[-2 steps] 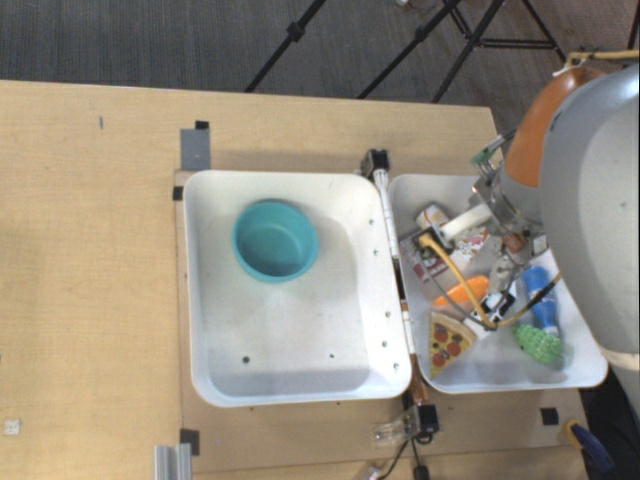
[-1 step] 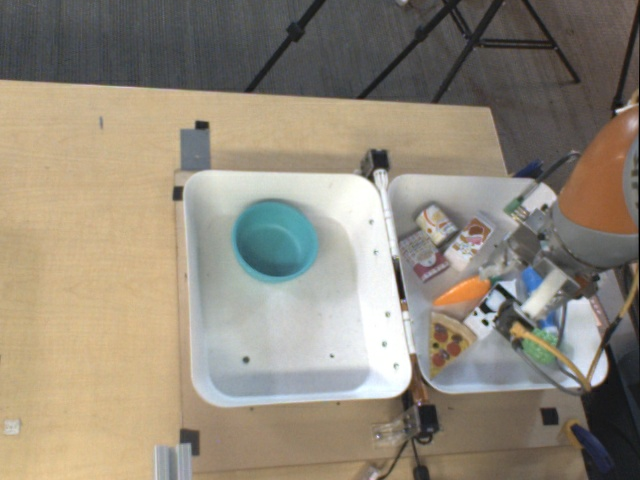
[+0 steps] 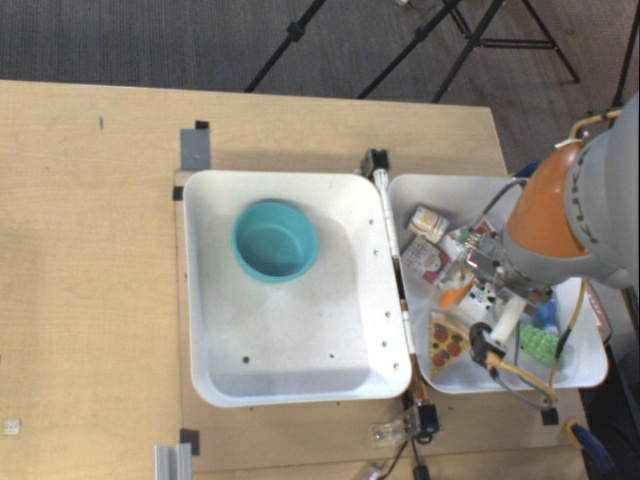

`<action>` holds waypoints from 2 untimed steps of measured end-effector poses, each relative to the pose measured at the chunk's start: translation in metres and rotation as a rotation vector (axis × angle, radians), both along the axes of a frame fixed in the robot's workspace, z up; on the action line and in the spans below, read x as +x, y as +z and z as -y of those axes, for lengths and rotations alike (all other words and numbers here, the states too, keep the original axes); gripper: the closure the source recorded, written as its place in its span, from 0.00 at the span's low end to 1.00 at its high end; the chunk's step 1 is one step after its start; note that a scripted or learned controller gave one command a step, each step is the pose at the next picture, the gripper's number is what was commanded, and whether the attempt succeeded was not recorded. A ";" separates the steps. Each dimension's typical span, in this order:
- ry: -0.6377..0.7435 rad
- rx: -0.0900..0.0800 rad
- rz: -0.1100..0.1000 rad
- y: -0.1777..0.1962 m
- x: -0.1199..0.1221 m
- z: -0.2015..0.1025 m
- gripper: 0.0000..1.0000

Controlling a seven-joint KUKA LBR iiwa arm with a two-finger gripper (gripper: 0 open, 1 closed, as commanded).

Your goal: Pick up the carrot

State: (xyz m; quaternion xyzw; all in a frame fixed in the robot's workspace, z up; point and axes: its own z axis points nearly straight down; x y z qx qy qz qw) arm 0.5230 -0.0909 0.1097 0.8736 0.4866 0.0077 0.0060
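Observation:
The carrot (image 3: 456, 294) is a small orange piece lying in the right bin (image 3: 590, 366), near its middle left. My gripper (image 3: 470, 271) hangs low over that bin, coming in from the right under the grey and orange wrist. Its tip is right above and against the carrot's upper end. Part of the carrot is hidden under the gripper.
The right bin also holds a small jar (image 3: 428, 223), a reddish packet (image 3: 424, 261), a pizza slice toy (image 3: 446, 343), a green block (image 3: 537, 345) and a blue thing (image 3: 546, 315). A teal bowl (image 3: 275, 240) sits in the left bin (image 3: 300, 378).

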 end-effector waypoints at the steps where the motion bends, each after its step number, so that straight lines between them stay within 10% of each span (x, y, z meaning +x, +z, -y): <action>1: 0.004 0.004 -0.007 0.006 -0.001 -0.003 1.00; 2: 0.003 0.004 -0.007 0.006 -0.001 -0.003 0.00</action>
